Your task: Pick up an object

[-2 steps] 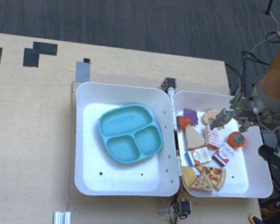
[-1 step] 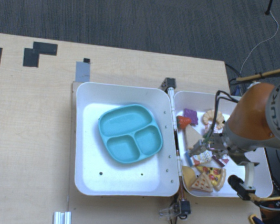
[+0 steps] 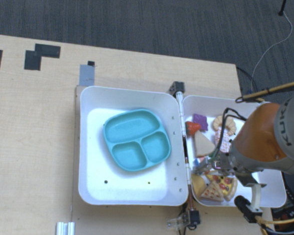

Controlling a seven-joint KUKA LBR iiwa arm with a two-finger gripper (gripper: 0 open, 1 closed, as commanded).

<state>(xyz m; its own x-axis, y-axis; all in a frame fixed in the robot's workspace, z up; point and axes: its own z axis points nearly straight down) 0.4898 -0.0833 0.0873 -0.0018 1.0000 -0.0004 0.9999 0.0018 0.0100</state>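
Note:
The right bin (image 3: pixel 277 196) holds several toy food pieces. A purple piece (image 3: pixel 200 122) and a red piece (image 3: pixel 192 127) lie at its far left. A beige ring-shaped piece (image 3: pixel 226 124) sits behind them, and a tan wedge (image 3: pixel 203 143) lies in the middle. A pizza slice (image 3: pixel 217 188) and a yellow round piece (image 3: pixel 198 183) rest at the near left. My gripper (image 3: pixel 210 166) is down among these items, just above the pizza slice and beside the tan wedge. The grey arm with its orange band (image 3: pixel 258 137) covers the bin's middle.
The left bin (image 3: pixel 90 181) holds a blue three-compartment plate (image 3: pixel 135 139). A ridge (image 3: pixel 181 142) divides the two bins. Cables (image 3: pixel 261 57) and clamps (image 3: pixel 187 219) run along the right and near edges of the bench.

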